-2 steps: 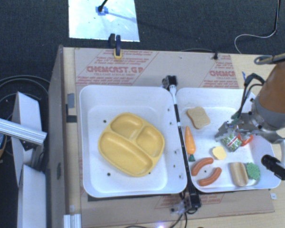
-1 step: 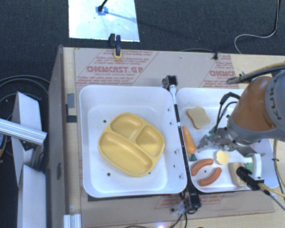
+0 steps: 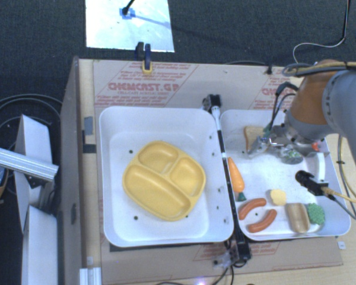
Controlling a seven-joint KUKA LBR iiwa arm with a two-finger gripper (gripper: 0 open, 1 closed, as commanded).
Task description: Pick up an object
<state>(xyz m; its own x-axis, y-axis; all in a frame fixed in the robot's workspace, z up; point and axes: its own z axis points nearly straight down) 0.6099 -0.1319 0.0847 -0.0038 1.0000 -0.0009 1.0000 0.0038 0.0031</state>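
Two shallow white bins sit side by side on a brown cardboard sheet with red lettering. The left bin, in the middle of the frame, holds a yellow plastic divided plate with three compartments, lying flat near the bin's centre.

The right bin, at the right of the frame, holds a scatter of toy foods. A tan triangular slice of toast lies near its upper left corner. An orange carrot lies along its left wall, green end toward the bottom of the frame. Below the carrot, a reddish-orange sausage and a second sausage lie close together, roughly parallel. To their right is a small pale yellow block. Lower right of that is a tan bread roll with a green broccoli floret just beside it, near the bin's lower right corner.

A grey robot arm with an orange band reaches in from the right edge of the frame, over the upper part of the right bin. Its metal tool hangs low in that bin, just to the right of the slice of toast. Whether the two touch cannot be made out. Whether the tool is open or closed cannot be told from this angle, and no object shows in its grip.
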